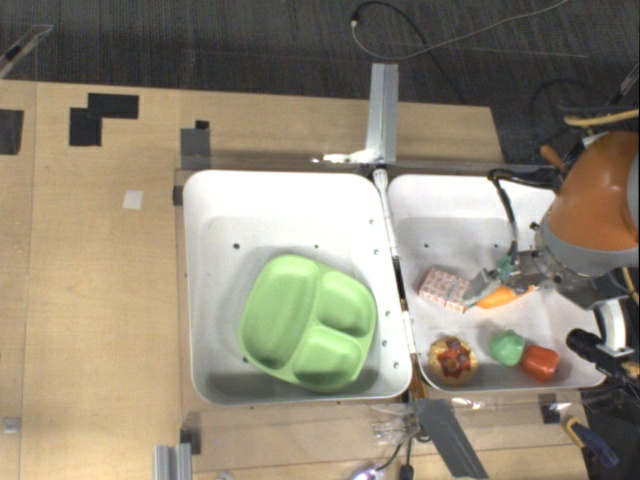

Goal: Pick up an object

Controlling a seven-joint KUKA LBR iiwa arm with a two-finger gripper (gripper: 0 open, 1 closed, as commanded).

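Along the near edge of the right bin (440, 200) sit three small things in a row: a brown, speckled ball (452, 358) toward the near left corner, then a green lump (507, 348), then a red one (540, 362) just beside it.

Further in, near the bin's middle, lies an orange piece (497, 297), the likely target. Its long axis runs roughly across the bin from left to right, with the right end tipped slightly toward the far edge. The gripper (503, 276) hangs directly over it on its far side, so close that they seem to touch. The piece therefore lies just nearward of, and under, the tool. Whether the gripper is spread, closed, or clamped on the piece cannot be told, as dark hardware blurs together there.

A pink checked block (443, 288) lies just left of the orange piece, close enough to be nudged.

In the left bin (210, 268), a green divided plate (308, 320) rests well apart from all this.
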